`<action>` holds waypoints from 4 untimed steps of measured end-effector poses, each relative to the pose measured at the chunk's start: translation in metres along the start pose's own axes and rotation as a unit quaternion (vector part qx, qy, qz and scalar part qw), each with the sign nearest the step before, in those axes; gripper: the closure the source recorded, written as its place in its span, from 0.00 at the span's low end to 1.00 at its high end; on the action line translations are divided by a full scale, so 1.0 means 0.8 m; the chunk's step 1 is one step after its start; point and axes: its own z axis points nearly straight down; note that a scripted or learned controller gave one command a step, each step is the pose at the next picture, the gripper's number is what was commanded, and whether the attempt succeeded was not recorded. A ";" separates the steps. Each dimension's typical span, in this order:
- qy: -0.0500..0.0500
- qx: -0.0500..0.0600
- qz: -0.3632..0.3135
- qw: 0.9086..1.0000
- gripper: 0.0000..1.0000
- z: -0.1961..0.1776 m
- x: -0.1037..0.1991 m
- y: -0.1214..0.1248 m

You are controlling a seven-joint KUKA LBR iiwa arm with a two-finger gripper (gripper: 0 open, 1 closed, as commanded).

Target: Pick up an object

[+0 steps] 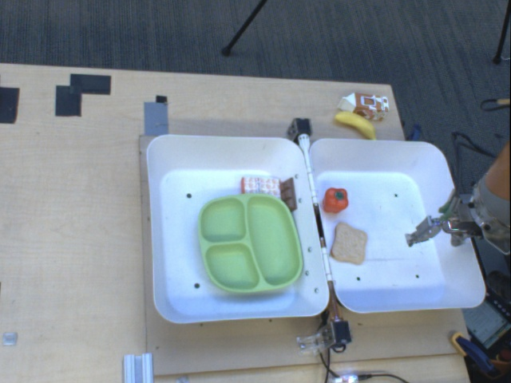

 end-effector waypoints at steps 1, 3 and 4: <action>0.000 -0.004 -0.001 1.000 0.00 0.080 0.052 -0.013; -0.001 -0.006 -0.002 1.000 0.00 0.066 0.053 -0.010; -0.001 -0.008 -0.002 1.000 1.00 0.053 0.053 -0.008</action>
